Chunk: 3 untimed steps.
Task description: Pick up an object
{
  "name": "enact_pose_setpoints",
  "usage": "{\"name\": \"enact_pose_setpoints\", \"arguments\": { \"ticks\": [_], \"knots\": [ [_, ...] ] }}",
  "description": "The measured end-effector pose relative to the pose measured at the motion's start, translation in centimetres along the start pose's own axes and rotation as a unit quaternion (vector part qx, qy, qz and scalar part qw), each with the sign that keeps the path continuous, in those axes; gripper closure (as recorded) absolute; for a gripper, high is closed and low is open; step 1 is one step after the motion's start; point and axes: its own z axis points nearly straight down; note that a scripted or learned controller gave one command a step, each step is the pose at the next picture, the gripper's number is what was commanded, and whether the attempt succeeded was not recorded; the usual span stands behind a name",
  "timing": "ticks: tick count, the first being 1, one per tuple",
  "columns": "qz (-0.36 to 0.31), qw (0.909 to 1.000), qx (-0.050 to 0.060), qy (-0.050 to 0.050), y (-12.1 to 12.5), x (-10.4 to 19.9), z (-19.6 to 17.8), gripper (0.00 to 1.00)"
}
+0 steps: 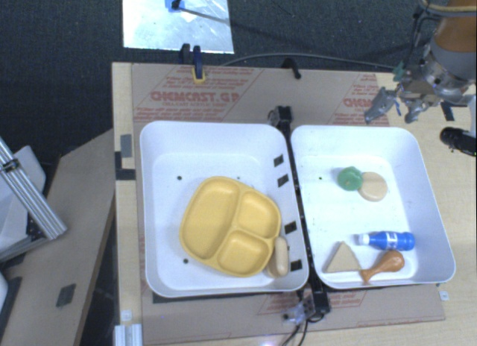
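Observation:
My gripper (396,106) hangs above the far edge of the right bin (425,169), its two fingers spread open with nothing between them. In that bin lie a green round piece (348,178), a beige disc (373,186) touching it, a blue and white bottle (387,241), a tan wedge (341,258) and a brown drumstick-shaped piece (384,265). All of these sit nearer the front than the gripper, well apart from it.
The left bin (160,188) holds a yellow divided tray (230,225) and a small beige roll (279,256) by its right wall. A black clip strip (289,180) runs between the bins. Cardboard (201,91) lies under both.

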Motion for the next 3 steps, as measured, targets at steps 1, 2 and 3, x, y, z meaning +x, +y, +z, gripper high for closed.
{"name": "enact_pose_setpoints", "arguments": {
  "ticks": [1,2,3],
  "knots": [
    [-0.001,1.0000,-0.006,-0.001,0.2,0.1,-0.8,0.00],
    [0.000,1.0000,-0.004,-0.001,0.1,-0.9,4.0,0.00],
    [0.000,1.0000,-0.005,-0.001,-0.6,-0.3,9.3,0.00]
  ]
}}
